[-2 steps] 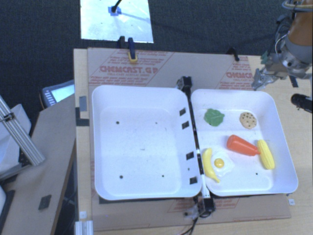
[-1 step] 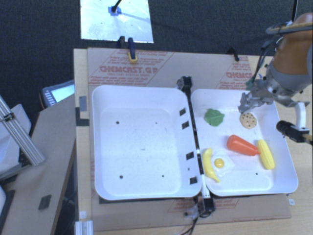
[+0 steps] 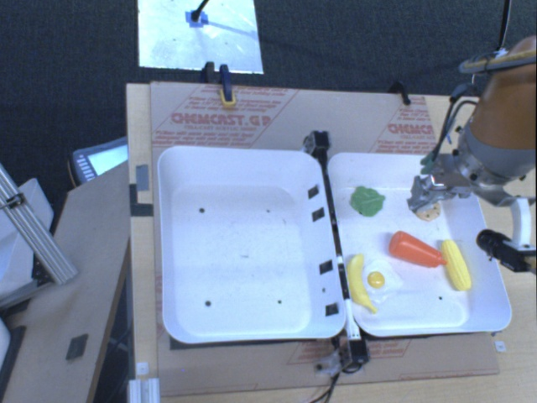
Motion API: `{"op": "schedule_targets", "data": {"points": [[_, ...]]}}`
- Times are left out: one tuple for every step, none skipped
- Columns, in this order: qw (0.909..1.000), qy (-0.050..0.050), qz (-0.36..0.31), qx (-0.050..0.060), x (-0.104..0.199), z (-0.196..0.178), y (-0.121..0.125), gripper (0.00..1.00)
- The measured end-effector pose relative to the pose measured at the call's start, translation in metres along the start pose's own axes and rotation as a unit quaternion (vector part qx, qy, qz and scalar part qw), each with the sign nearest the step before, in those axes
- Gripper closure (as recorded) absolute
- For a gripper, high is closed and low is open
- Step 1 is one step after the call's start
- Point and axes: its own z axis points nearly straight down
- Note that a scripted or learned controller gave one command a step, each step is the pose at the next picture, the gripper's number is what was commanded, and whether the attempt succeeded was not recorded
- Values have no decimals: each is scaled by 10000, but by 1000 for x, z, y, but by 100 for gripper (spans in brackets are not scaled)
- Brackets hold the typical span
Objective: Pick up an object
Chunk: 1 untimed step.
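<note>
The right bin (image 3: 482, 309) holds several toy foods: a green leafy piece (image 3: 367, 200), an orange carrot (image 3: 415, 249), a yellow corn cob (image 3: 456, 264), a yellow banana (image 3: 358, 281) and a fried egg (image 3: 377, 280). A small tan round piece (image 3: 430, 212) lies near the bin's back right. My gripper (image 3: 424, 195) hangs directly over that tan piece, its metal tip just above or touching it. The arm's grey body and orange band (image 3: 503, 99) rise behind it at the right edge.
The left bin (image 3: 243, 242) lies beside the right one, with a black clip strip (image 3: 329, 242) along their shared edge. Both rest on a cardboard sheet (image 3: 277, 116). A black bracket (image 3: 503, 250) sticks in at the right bin's right rim.
</note>
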Motion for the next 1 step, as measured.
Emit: {"op": "schedule_targets", "data": {"points": [[10000,7,-26,-15,63,-36,5,100]]}}
